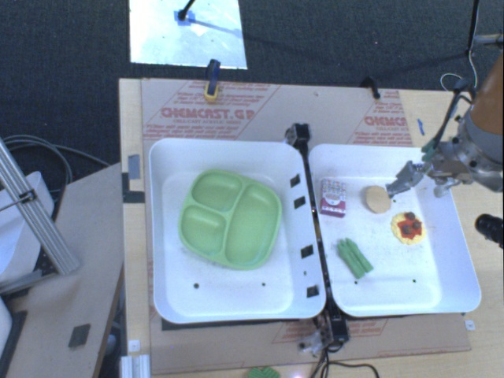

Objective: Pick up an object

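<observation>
The right bin [453,290] holds several small objects. A red and white packet [333,197] lies near its left wall. A tan round piece [378,199] sits in the middle, and a yellow disc with red spots [408,227] lies to its lower right. A green bundle of sticks [354,257] lies toward the front. My gripper [407,176] comes in from the right and hangs just above and to the right of the tan round piece, with nothing seen in its hold.
The left bin [169,290] holds a light green divided plate [231,219]. A black divider with clips [305,211] runs between the bins. A yellow and blue clamp [212,82] stands at the bench's back edge.
</observation>
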Available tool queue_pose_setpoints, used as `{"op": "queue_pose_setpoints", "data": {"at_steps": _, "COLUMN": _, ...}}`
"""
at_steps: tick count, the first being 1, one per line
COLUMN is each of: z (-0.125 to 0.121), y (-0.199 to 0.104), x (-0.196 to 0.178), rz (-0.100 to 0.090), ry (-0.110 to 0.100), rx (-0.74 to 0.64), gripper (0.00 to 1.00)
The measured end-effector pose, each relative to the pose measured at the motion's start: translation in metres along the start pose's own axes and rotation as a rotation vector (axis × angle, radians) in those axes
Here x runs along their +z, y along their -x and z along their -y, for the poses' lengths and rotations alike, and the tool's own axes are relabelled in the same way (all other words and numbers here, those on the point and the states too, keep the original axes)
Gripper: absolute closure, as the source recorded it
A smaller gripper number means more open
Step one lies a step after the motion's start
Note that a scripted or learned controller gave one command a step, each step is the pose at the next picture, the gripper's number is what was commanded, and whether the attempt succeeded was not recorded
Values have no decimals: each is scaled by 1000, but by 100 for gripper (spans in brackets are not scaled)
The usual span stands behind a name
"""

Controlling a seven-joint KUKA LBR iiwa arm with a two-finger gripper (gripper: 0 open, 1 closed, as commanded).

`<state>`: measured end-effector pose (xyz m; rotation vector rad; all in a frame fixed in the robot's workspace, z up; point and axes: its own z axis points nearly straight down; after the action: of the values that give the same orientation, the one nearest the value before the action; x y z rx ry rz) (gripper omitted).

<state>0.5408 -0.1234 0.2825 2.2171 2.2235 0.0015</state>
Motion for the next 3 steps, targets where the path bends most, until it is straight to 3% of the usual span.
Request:
{"op": "queue_pose_setpoints", "data": {"at_steps": 1, "z": 51, "y": -16, "x": 116, "rz": -4, "ry": -14, "rx": 2, "gripper": 0}}
{"op": "queue_pose_setpoints", "data": {"at_steps": 2, "z": 55, "y": -12, "x": 202, "rz": 0, "ry": -1, "rx": 2, "gripper": 0}}
{"op": "queue_pose_setpoints", "data": {"at_steps": 3, "z": 53, "y": -11, "x": 187, "rz": 1, "ry": 3, "rx": 3, "gripper": 100}}
